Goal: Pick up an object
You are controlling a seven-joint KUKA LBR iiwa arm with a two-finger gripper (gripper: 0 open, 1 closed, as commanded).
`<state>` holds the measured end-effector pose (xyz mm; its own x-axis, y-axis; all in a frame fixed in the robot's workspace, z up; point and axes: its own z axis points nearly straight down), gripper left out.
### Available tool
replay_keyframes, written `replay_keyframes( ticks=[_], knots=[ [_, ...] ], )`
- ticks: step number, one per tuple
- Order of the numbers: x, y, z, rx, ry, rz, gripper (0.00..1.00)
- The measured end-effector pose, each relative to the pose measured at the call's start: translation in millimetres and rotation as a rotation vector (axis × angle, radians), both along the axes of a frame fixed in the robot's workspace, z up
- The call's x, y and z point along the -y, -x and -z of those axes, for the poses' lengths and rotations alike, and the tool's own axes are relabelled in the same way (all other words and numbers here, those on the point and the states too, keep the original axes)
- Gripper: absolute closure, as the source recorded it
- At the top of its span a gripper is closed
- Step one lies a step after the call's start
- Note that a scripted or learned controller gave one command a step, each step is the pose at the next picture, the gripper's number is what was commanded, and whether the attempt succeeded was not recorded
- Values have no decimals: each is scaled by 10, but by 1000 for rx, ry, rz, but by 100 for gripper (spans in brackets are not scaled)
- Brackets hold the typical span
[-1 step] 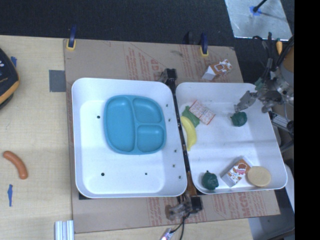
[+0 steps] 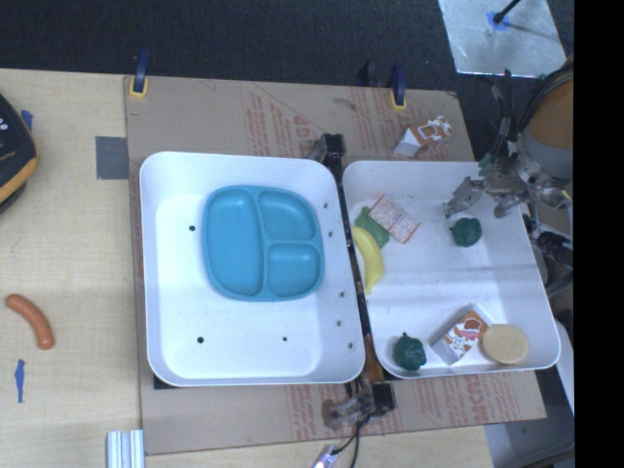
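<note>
My gripper hangs over the far right part of the right bin, open, its two fingers spread with nothing between them. A dark green lump lies on the bin floor just below the fingertips, apart from them. Also in this bin are a yellow banana with a green piece by the left wall, a flat printed packet, a dark green pepper, a small carton and a tan round biscuit at the near edge.
The left bin holds a blue divided plate. A small carton lies on the cardboard behind the right bin. A sausage and a black-and-yellow device rest on the bench at far left.
</note>
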<state>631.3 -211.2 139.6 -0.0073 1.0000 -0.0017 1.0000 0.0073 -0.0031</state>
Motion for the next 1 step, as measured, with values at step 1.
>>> replay_keyframes(
  ticks=[1],
  knots=[
    [-1, 130, 482, -1, -1, 1, 0]
  ],
)
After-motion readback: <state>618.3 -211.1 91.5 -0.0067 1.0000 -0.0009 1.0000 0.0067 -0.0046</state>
